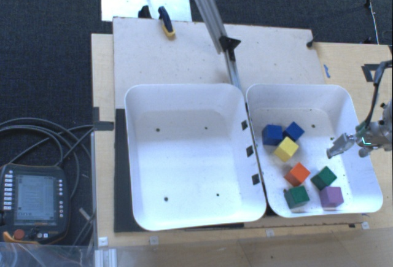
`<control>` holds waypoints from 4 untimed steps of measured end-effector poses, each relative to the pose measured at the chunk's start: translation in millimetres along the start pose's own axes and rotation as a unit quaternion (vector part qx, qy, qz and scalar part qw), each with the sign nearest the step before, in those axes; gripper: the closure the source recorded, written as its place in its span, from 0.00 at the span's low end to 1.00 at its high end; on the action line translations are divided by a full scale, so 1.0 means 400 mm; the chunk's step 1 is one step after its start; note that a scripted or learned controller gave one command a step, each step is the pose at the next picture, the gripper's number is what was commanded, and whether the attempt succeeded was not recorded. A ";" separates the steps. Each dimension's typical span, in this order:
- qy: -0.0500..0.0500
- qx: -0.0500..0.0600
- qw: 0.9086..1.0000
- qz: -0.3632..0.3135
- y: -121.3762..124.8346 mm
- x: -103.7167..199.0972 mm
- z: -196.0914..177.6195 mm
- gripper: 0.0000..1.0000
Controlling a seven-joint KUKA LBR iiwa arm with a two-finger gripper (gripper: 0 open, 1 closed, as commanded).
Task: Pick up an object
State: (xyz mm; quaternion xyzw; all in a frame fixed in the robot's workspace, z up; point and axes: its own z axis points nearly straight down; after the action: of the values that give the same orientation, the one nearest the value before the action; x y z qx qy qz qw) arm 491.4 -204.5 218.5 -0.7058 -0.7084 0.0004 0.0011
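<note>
The right bin (344, 95) holds several cubes. Two blue cubes (272, 134) (295, 131) lie side by side, with a yellow cube (286, 148) touching them in front. Lower down lie an orange cube (298, 174), a dark green cube (323, 177), a second green cube (296, 196) and a purple cube (331, 196). My gripper (339, 147) reaches in over the bin's right side, above the bare floor to the right of the yellow cube and just above the dark green cube. No cube sits in it.
The left bin (132, 137) stands beside the right one, with black tabs along their shared wall. A slanted aluminium pole (206, 2) crosses the back board. A teach pendant (34, 201) with cables lies off the bench at lower left.
</note>
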 end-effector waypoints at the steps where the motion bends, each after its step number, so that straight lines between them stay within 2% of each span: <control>1: -0.001 -0.002 1.000 0.000 0.002 0.000 -0.005 0.00; 2: 0.000 0.000 1.000 0.001 -0.014 -0.008 0.106 0.00; 3: 0.000 0.001 1.000 0.001 -0.008 -0.016 0.260 0.00; 4: -0.001 -0.003 1.000 0.001 -0.004 -0.019 0.278 0.00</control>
State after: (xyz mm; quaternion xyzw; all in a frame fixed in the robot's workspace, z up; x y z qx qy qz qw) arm 489.5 -211.9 107.4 -0.7065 -0.7077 -0.0005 -0.0018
